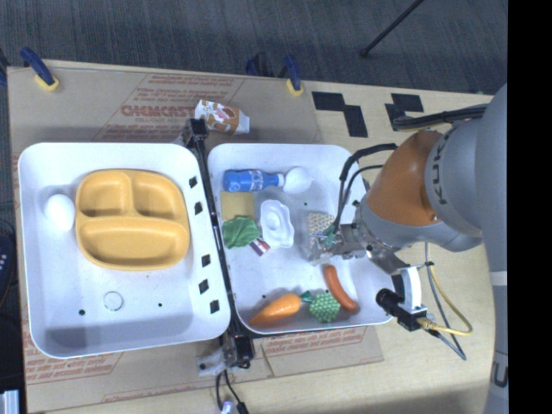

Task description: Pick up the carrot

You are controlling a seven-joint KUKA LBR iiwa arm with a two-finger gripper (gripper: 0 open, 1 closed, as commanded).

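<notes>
The carrot (276, 309) is orange with a green leafy top (322, 305). It lies flat along the front wall of the right bin (362, 164), tip pointing left. My gripper (327, 242) hangs over the right-middle of that bin, a short way behind and to the right of the carrot and apart from it. Nothing shows in its grasp. A red sausage (340, 287) lies between the gripper and the carrot's top.
The right bin also holds a blue bottle (250, 180), a white ball (297, 178), a yellow slab (237, 205), a green leaf (241, 231) and a white cup (276, 220). In the left bin lie a yellow divided plate (132, 216) and a white egg (59, 210).
</notes>
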